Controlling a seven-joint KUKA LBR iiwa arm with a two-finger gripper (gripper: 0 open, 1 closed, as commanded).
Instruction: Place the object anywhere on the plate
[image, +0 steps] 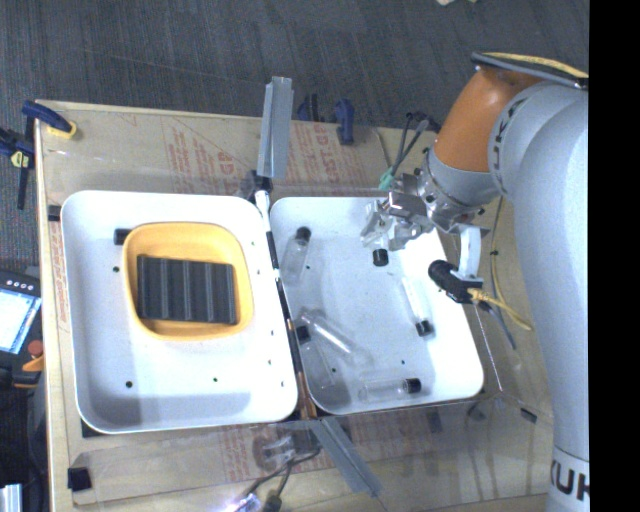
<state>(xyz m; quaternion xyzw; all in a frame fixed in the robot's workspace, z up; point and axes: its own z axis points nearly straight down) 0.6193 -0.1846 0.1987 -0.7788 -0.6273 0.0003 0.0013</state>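
A yellow plate (186, 236) with rounded corners lies in the left bin (90, 380), and a dark grey ridged slab (188, 289) rests in its middle. Several clear tubes with black caps lie in the right bin (455, 375): one at the upper left (294, 254), one at the right (412, 303), one low in the middle (328, 336). My gripper (384, 236) hangs over the upper part of the right bin, far right of the plate. A small black piece (380, 257) shows just under it; whether it is held is unclear.
Another clear tube (384, 385) lies near the right bin's front wall. The grey arm with its orange band (470, 120) fills the right side. A black cable plug (447, 276) hangs over the bin's right rim. Clamps and a metal bar (275, 125) stand behind the bins.
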